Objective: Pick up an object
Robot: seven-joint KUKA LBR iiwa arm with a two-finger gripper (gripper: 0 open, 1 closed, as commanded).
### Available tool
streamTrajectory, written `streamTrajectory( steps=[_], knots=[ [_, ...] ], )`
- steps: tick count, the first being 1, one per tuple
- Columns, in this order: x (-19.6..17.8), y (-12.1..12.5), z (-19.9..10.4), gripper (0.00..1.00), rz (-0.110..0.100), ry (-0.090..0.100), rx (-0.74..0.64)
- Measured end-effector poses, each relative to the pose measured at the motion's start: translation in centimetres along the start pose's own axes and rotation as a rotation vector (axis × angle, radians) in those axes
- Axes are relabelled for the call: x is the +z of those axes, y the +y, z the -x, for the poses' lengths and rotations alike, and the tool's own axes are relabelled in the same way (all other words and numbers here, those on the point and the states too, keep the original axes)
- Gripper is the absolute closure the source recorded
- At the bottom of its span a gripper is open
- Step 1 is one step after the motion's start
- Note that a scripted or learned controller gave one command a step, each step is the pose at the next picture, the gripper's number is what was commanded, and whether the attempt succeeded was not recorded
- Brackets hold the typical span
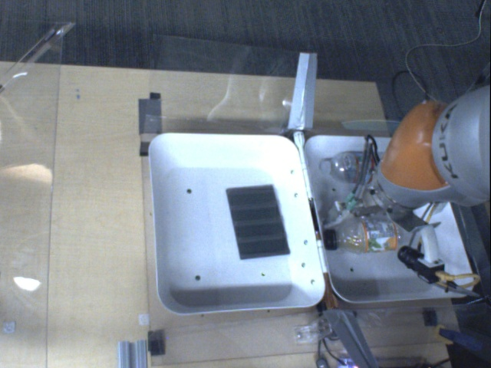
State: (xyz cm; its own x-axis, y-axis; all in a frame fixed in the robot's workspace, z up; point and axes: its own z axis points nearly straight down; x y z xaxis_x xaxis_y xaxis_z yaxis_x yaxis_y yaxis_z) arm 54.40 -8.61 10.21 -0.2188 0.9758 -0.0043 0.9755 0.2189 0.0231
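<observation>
Left bin (176, 205): one black ribbed block (258, 221) lying flat near its centre. Right bin (368, 282): clear plastic bottle (367, 236) (black cap toward the left wall) on its side mid-bin, under the arm (437, 156). Gripper (362, 202) just above the bottle; state of fingers cannot be told.

Robot lab: wooden bench (77, 205), two white bins (165, 205), clear guard panels
</observation>
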Motion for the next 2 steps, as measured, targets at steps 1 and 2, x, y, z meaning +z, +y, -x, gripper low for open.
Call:
streamTrajectory(
  steps=[1, 2],
  knots=[
    [-1.1, 0.2, -0.1, 1.00, 0.006, 0.000, -0.002],
    [-9.5, 9.6, 1.8, 1.00, -0.015, 0.002, -0.034]
  ],
)
